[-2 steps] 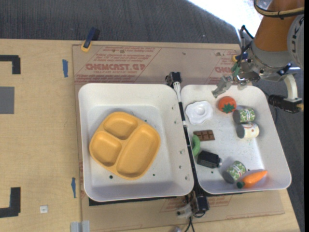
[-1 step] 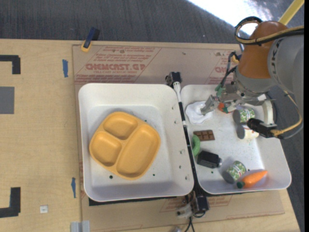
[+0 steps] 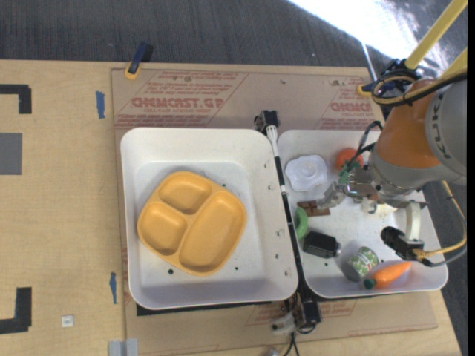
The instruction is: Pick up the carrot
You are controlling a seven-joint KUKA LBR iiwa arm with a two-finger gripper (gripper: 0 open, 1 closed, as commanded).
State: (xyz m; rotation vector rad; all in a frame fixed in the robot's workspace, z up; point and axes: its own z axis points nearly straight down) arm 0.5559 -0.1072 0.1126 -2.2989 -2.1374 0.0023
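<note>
Carrot point(image 3: 391, 274) lies in the near right corner of the right bin point(image 3: 438, 277), its orange body pointing right and its green end touching a small green-labelled can point(image 3: 361, 262) that rests on its side just to its left. Red print on the cardboard sheet point(image 3: 185, 95) under both bins reads something like "CHEMCAST", repeated at the far left and far right; the smaller lines below it are too fine to read, as is the can's label. Farther left in the right bin sit a black block point(image 3: 320, 244), a green piece point(image 3: 302, 222) against the bin's left wall, a white lidded cup point(image 3: 306, 173) toward the far side, and an orange round thing point(image 3: 346, 157) beyond it, partly behind the arm. The left bin point(image 3: 148, 162) holds a yellow three-compartment plate point(image 3: 192, 222). The gripper point(image 3: 355, 188) hangs over the middle of the right bin, well apart from the carrot; whether its fingers are spread or closed I cannot tell.
</note>
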